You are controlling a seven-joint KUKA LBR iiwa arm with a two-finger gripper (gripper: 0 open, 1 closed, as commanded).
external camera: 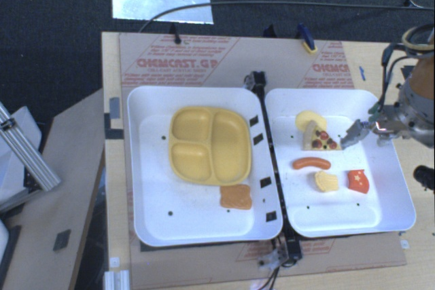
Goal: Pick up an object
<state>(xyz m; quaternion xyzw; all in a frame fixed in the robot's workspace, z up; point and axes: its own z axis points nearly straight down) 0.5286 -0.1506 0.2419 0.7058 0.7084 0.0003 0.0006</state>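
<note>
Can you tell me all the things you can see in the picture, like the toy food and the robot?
bins: two, white, side by side on the bench
plate: one, yellow, divided, left bin
toast: one, orange-brown, left bin, just below the plate
pizza slice: one, tan with red spots, right bin
banana piece: one, yellow, touching the pizza slice's top
sausage: one, red-orange, middle of right bin
yellow chunk: one, below the sausage
red piece: one, right of the yellow chunk
gripper: one, grey, low over the right bin beside the pizza slice

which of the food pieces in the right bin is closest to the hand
The pizza slice, just left of the hand. The sausage, yellow piece and red piece lie lower in the bin.
</note>
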